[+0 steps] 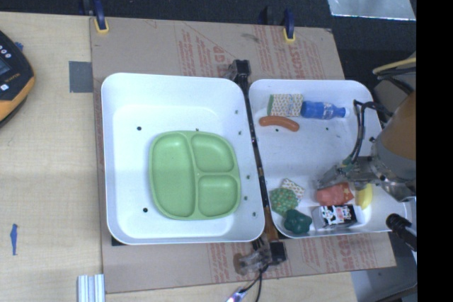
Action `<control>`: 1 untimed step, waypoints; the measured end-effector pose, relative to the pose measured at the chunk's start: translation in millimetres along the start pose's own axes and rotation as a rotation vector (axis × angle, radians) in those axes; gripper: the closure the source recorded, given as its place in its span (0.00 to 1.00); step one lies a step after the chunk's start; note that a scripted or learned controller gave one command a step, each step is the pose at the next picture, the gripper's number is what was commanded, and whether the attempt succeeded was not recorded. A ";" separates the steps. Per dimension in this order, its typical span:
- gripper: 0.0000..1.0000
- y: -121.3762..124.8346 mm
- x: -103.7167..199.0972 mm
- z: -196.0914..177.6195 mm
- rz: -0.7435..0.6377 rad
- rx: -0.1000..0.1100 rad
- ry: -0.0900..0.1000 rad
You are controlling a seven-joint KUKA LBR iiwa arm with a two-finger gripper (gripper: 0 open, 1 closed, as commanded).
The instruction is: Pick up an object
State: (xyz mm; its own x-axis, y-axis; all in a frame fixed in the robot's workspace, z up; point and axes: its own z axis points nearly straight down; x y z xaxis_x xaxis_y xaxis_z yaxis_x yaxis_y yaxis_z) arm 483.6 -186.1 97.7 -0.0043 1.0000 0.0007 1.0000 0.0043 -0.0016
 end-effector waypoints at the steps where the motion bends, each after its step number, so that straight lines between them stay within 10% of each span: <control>1: 1.00 2.4 -1.6 -11.5 -0.003 -0.007 -0.005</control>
State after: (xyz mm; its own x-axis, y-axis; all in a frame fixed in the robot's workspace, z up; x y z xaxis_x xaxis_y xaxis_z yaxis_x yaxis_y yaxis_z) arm 486.0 -187.7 109.2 -0.0075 1.0000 -0.0039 1.0000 0.0075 0.0058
